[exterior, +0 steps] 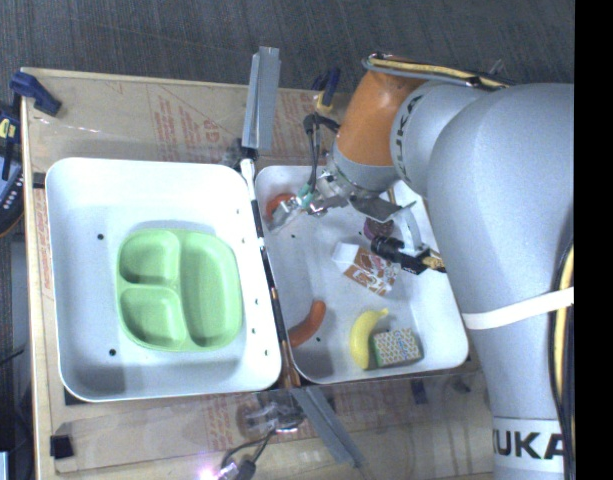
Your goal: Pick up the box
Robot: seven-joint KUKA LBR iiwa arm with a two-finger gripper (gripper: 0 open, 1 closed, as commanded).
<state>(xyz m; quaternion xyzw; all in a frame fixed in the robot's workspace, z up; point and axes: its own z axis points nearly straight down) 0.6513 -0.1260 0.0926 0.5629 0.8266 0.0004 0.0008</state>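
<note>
Dark grey carpet surrounds a plywood bench that carries two shallow white bins side by side. In the left bin sits a green divided plate with three compartments. The right bin holds several small things: a box with a brown and white printed face lying flat near the bin's middle, a yellow banana near the front wall, a patterned sponge touching the banana's right side, a reddish sausage by the left wall, and a red and white thing in the far left corner.

The grey arm reaches in from the right, its orange band above the bin's far edge. The gripper hangs low over the far left part of the right bin, just beside the red and white thing. Whether its jaws are apart or together cannot be told from this angle.

The box lies well apart from the gripper, toward the front and right of it, with nothing gripping it.
</note>
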